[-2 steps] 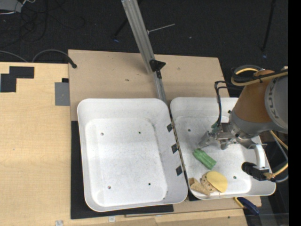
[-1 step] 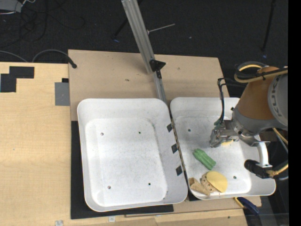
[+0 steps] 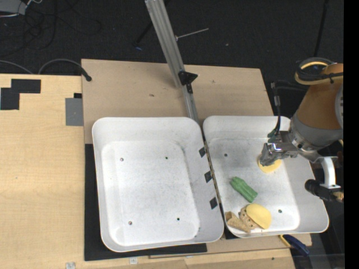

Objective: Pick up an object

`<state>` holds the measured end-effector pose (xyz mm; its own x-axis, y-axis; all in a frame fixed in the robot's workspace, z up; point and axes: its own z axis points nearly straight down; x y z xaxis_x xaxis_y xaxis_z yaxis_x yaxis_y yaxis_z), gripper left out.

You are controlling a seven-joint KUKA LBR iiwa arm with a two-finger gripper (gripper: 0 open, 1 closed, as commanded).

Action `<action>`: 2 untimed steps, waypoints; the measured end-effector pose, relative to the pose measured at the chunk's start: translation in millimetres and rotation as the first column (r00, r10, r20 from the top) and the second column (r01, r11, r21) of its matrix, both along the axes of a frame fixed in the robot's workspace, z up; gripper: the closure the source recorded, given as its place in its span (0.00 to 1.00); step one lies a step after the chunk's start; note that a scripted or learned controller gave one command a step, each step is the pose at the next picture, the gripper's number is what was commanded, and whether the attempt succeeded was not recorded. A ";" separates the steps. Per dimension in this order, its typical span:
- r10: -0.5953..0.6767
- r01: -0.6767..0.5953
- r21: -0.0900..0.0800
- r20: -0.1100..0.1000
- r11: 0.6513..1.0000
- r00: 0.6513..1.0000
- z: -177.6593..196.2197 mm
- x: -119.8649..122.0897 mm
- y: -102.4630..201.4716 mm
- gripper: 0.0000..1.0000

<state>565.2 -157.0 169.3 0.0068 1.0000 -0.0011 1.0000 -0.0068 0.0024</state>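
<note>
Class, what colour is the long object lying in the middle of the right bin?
Green, seen in the camera view.

- The bench [image 3: 39, 167] has a light wooden top, with a brown board [image 3: 224, 88] on its rear part.
- Two shallow white bins stand on it, side by side and touching: the left bin [image 3: 148, 237] and the right bin [image 3: 305, 223].

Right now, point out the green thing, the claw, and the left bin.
Green thing [image 3: 244, 189], camera view, its middle.
Claw [image 3: 271, 153], camera view, between its fingertips.
Left bin [image 3: 147, 123], camera view, its far rim.
</note>
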 end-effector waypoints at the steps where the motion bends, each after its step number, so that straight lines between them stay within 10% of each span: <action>1: -0.003 0.003 0.000 0.000 1.000 1.000 47.2 -5.2 -8.5 1.00; 2: 0.010 -0.010 0.000 0.000 1.000 1.000 85.9 -4.6 -9.6 1.00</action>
